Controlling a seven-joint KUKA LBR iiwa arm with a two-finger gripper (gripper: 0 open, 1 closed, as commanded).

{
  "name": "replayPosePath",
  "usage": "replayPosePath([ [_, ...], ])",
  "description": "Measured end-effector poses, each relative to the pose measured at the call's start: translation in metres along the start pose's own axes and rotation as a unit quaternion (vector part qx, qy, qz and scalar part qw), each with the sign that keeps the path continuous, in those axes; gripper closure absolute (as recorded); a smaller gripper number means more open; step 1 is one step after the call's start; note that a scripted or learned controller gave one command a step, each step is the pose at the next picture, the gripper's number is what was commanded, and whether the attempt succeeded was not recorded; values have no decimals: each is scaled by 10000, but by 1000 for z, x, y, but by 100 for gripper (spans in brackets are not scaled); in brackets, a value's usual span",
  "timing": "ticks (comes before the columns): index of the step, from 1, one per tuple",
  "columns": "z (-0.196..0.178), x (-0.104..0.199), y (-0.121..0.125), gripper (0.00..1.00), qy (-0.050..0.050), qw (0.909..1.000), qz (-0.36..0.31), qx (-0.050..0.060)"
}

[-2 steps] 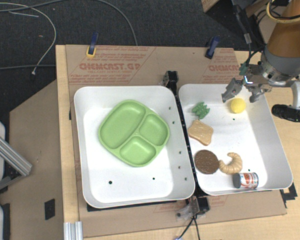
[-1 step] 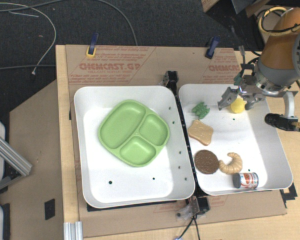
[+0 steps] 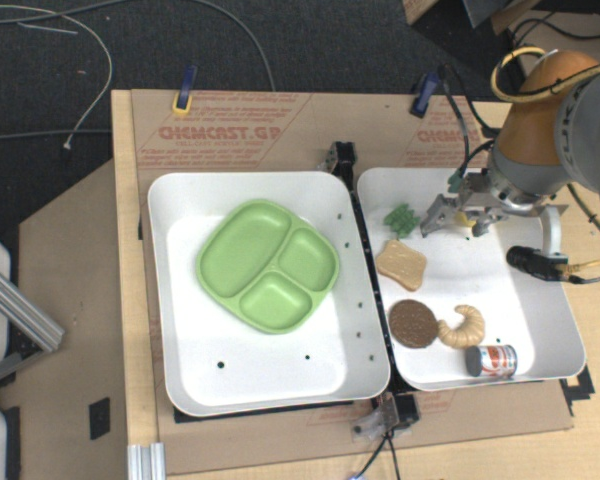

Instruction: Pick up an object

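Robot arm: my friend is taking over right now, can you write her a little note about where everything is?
Pincer: over the far end of the right bin, nothing between its fingers.
Right bin: green toy just left of the pincer, bread slice, brown cookie, croissant, small can.
Left bin: green divided plate.
Done: nothing picked yet.
Left: grab one object, probably the green toy, and lift it.

the bench was a flat brown cardboard-covered board [image 3: 230, 128] with faded red print on it. two shallow white plastic bins sat right on it, touching side by side: left bin [image 3: 180, 258], right bin [image 3: 540, 318].
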State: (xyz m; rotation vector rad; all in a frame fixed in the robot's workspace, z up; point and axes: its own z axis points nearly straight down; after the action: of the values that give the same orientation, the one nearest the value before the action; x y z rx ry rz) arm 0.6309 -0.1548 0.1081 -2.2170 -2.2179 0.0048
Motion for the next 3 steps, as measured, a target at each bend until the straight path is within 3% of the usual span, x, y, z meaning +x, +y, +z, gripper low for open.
replayPosePath([
  [1, -16, 0, 2, 100, -6, 10000, -2, -39],
  [3, -125, -8, 4, 100, -18, 10000, 0, -68],
])
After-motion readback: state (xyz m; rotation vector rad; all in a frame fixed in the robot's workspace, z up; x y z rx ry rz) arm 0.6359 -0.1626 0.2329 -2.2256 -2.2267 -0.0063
